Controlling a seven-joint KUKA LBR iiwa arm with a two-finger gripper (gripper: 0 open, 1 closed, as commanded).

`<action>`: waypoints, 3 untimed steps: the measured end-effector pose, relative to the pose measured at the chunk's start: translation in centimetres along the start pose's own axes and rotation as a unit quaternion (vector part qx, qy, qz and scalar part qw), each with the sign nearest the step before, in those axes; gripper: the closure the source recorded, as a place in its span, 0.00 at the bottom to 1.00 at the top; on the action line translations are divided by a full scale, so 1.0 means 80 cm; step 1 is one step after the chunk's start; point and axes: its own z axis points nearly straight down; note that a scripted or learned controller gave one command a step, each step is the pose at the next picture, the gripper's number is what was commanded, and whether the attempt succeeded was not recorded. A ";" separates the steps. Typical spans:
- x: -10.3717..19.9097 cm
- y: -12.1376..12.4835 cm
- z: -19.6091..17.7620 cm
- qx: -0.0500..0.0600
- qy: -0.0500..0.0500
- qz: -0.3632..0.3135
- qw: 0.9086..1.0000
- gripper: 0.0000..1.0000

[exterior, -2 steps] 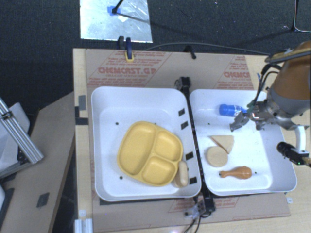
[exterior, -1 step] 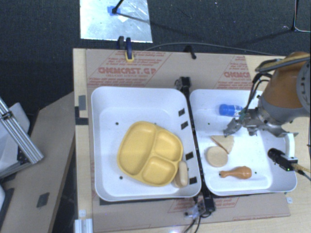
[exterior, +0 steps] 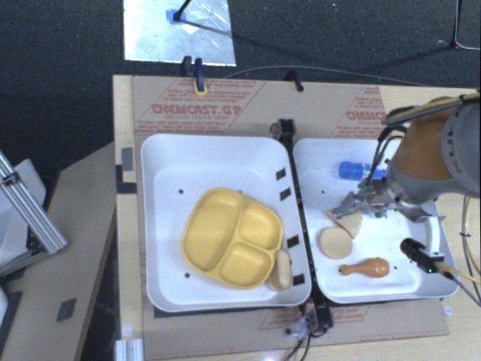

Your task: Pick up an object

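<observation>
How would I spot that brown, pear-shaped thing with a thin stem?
Find the right-hand white bin, where the grey arm reaches in. Along its near edge lies the brown pear-shaped wooden piece, on its side, stem pointing left. It sits just below the pale round disc, darker than anything beside it.

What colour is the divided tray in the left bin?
Yellow. The tray shows clearly in the camera view, lying in the left bin.

The light is bright and even. The white bins [exterior: 225, 153] glow strongly, almost washed out. A shiny sheet [exterior: 179, 21] at the top gleams with pale glare. Shadows are soft and small — a thin one sits under the yellow tray [exterior: 229, 239]. The picture is a bit fuzzy and grainy — small parts look blurred.
</observation>
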 end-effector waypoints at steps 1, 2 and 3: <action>-0.001 0.005 -0.019 -0.006 -0.001 -0.001 1.000 1.00; -0.013 0.002 -0.088 -0.002 -0.003 0.000 1.000 1.00; -0.014 0.004 -0.139 -0.002 -0.003 -0.001 1.000 1.00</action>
